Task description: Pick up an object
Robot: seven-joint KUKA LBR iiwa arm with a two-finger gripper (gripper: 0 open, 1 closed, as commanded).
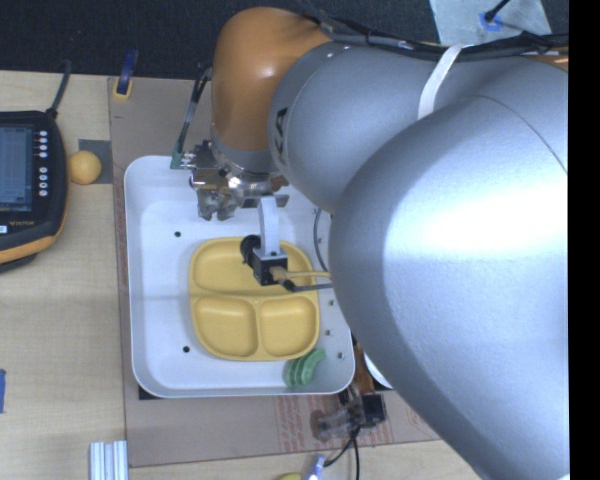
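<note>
A yellow divided plate (242, 313) lies in the middle of the left white bin (148, 268). A small green object (305, 368) rests at the plate's lower right corner, against the bin's front rim. My gripper (218, 206) hangs over the bin's far part, just above the plate's upper edge. Nothing shows between its tips. The grey arm covers most of the view's right side.
A teach pendant (15, 188) with an orange rim lies on the bench at the left, with a yellow ball (84, 166) beside it. A sliver of the right bin (375, 373) shows under the arm. Cables and a small device (345, 418) sit below the bin.
</note>
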